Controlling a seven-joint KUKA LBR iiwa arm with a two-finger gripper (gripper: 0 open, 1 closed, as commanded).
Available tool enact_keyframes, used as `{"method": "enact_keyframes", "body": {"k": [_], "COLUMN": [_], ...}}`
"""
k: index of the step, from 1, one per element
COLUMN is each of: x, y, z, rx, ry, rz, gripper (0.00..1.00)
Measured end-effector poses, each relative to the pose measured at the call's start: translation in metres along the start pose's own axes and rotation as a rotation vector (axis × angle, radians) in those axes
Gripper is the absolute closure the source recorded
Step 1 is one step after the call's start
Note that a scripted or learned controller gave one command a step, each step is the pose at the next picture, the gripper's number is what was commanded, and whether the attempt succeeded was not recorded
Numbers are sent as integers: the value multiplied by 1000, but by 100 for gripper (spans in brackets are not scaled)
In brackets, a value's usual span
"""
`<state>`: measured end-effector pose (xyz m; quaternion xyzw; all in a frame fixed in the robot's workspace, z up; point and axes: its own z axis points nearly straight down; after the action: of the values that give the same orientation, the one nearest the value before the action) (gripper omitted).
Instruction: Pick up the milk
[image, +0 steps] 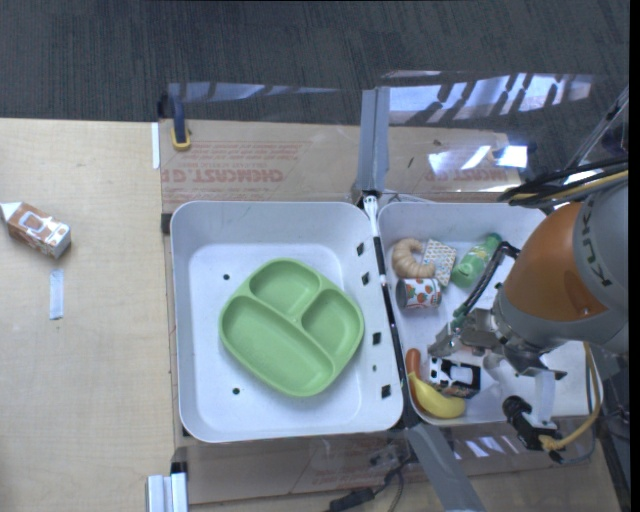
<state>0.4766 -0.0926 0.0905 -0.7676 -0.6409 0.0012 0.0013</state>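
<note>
Arm hides much of right bin (440, 212)
End effector (462, 352) fingers too small to read; milk (455, 376) carton partly covered beside it.

Green divided plate (291, 327) in left bin (190, 330)

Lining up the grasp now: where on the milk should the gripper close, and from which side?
Probably across the short sides of the milk, coming straight down from above. It looks to lie flat, and the banana sits close along its lower-left edge, so a sideways approach there looks blocked. The gripper hangs just above it in the view.
</note>
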Motion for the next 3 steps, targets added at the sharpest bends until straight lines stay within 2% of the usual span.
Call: {"method": "enact_keyframes", "body": {"k": [1, 2, 3], "x": [-2, -2, -3], "y": [0, 0, 0], "z": [-8, -8, 0], "rx": [2, 2, 1], "ry": [0, 0, 0], "rz": [4, 4, -28], "gripper": [100, 0, 0]}}
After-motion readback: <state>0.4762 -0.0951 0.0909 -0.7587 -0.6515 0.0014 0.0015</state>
